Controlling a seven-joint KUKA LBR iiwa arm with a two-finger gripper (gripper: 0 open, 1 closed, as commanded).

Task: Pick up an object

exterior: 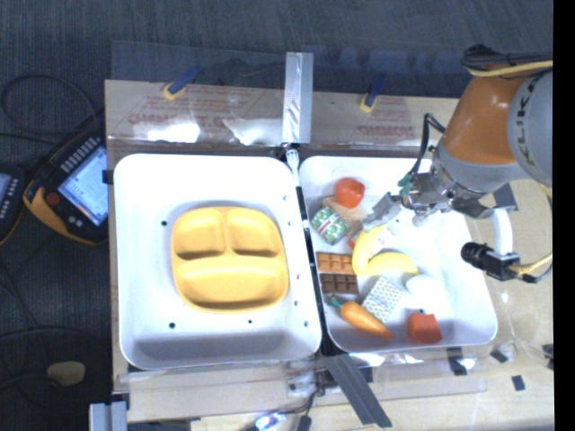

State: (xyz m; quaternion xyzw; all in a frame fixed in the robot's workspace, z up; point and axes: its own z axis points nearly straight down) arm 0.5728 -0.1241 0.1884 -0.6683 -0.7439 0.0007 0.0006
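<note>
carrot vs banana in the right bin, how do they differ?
Colour: the carrot is orange, the banana yellow. Shape: the carrot is straight and tapers to a point, the banana is curved. Size: the banana looks bulkier. Place: the carrot lies near the bin's front edge, the banana near its middle. Both are toy foods lying flat in the right bin.

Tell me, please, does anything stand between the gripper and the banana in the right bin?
Nothing visible does. The gripper hangs just above the banana's upper end, with bare bin floor between them. The green can lies off to its left.
</note>
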